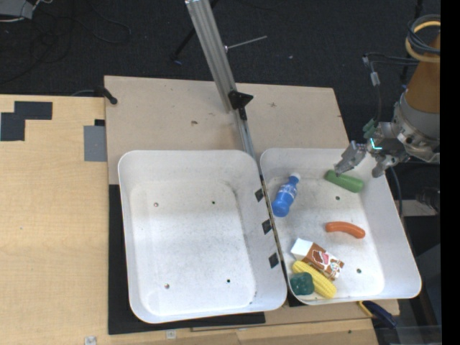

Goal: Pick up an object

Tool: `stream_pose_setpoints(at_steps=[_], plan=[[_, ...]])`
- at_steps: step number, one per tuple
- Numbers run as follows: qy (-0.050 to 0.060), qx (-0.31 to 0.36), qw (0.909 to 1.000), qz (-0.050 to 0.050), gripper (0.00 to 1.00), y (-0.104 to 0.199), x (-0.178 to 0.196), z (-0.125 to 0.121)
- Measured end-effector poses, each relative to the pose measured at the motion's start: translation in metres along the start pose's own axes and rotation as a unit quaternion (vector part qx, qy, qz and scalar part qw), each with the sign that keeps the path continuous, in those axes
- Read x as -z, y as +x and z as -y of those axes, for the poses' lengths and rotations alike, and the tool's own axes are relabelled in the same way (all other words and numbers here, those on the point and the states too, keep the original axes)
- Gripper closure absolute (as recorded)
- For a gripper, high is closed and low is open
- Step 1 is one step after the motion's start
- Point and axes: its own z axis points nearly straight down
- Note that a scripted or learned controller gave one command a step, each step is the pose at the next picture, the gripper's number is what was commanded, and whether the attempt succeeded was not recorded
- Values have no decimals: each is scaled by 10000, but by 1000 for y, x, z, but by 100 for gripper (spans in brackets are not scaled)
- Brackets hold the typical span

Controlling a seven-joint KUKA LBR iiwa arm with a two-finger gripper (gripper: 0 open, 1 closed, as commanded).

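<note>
A pale wooden bench top (50,214) is being seen at the left, marked with dark patches. A tan board (287,117) is lying farther back, and a metal rail (215,56) is rising from it at a slant. Dark carpeted floor (108,27) is being crossed by cables (25,6) at the far left.

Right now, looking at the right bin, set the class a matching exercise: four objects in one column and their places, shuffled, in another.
Objects:
1. blue bottle
2. green cylinder
3. orange sausage
4. yellow corn cob

Places:
A. near front edge
B. far side, by the gripper
C. against the left wall
D. middle right

Pairs: 1-C, 2-B, 3-D, 4-A
</note>
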Motion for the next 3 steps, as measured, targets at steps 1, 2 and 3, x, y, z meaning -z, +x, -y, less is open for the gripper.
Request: stream_pose_setpoints(at_steps=[1,2,3], plan=[[-19,1,10000,3,0,0,2,-1],[4,-5,10000,-1,0,1,-43,5],[16,-9,10000,-4,0,-3,-107,7]])
